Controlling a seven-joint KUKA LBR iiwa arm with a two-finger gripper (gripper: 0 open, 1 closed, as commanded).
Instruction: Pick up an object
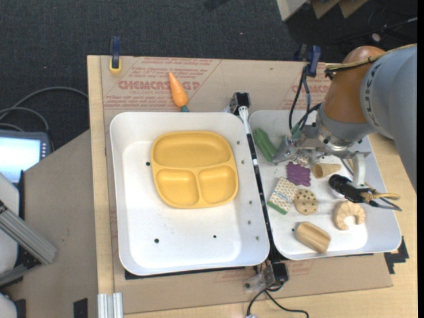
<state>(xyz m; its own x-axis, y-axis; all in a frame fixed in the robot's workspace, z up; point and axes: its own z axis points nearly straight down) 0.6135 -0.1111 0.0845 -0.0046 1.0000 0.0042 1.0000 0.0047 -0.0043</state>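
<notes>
My gripper (296,152) hangs low over the back of the right bin (384,237), under the grey wrist and orange band. Just below it lies a purple piece (298,173). A green bean-shaped toy (265,144) lies to its left by the bin wall, and a small tan piece (324,171) sits to its right. Nearer the front are a patterned white and green wedge (283,194), a round speckled cookie (305,201), a pale croissant-like pastry (348,214) and a tan bread roll (313,236). Nothing is visibly held.
The left bin (132,197) holds a yellow divided plate (195,167). An orange toy carrot (177,90) lies on the brown board behind the left bin. A raised rim (255,177) separates the two bins.
</notes>
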